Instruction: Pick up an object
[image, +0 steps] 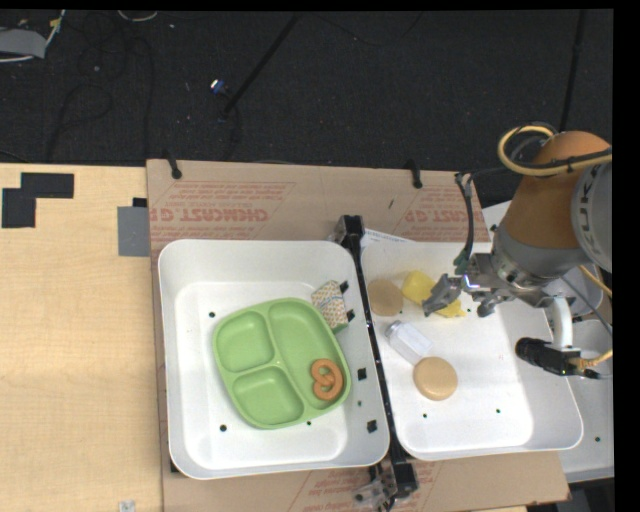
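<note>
Objects to pick: several small things lie in the right bin (540, 425), none of them lifted.
Yellow piece (418, 288): near the far wall of the right bin, just left of the hand; a second bit of yellow (452, 309) shows under the fingers.
Tan disc (385, 296): just left of the yellow piece, close to the divider between the bins.
Round tan puck (436, 379): nearer the front of the right bin, apart from the hand.
Clear pale object (407, 341): between the disc and the puck, lying at a slant.
Hand (462, 297): low over the far part of the right bin, its fingers spread apart, nothing seen between them.
Arm (555, 215): reaches in from the right, orange band above the wrist.
Left bin (185, 400): holds a green divided tray (270, 365) with an orange pretzel-like ring (326, 379) in its right compartment; a small patterned item (329, 301) sits at the tray's far right corner.
Surface (70, 350): light wood, with cardboard under both bins.
</note>
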